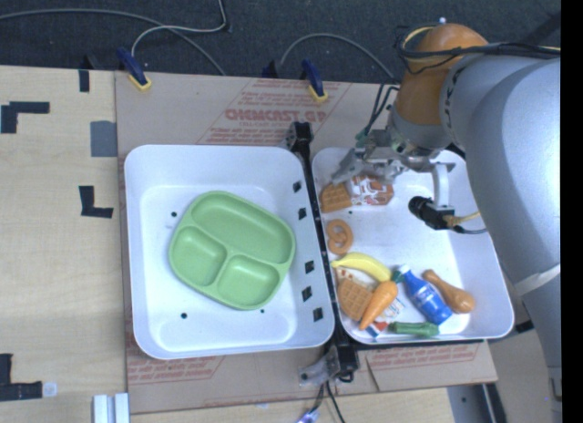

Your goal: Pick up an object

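Bins sit side by side on a cardboard-covered table (228, 120), the grey arm (510, 148) crowding the right edge. The left bin (146, 230) carries a green divided plate (231, 249) with bare white floor around it. The right bin (496, 307) has open floor at its centre; a banana (363, 266), carrot (379, 304), blue bottle (424, 296), pretzel (338, 235) and waffle (335, 198) cluster along its left and near sides. The jaws (369, 164) hang over a packaged snack (373, 191) at the far end; whether spread or pressed together cannot be told.
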`<act>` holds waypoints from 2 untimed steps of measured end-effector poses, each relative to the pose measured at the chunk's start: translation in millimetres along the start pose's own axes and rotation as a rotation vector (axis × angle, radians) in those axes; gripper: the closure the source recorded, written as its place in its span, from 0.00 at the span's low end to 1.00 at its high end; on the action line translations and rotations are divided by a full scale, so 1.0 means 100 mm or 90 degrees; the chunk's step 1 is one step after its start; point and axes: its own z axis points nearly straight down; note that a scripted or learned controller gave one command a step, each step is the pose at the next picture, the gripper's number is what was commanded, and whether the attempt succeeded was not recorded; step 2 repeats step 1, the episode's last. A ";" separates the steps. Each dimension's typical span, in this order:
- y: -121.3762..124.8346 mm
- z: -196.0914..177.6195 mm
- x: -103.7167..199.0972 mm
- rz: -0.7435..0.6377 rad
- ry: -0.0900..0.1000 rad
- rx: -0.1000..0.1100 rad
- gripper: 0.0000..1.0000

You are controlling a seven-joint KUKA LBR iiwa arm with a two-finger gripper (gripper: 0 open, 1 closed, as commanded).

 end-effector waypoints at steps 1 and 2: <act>0.00 0.00 0.00 0.000 0.000 0.000 0.00; 0.00 0.00 0.00 0.000 0.000 0.000 0.00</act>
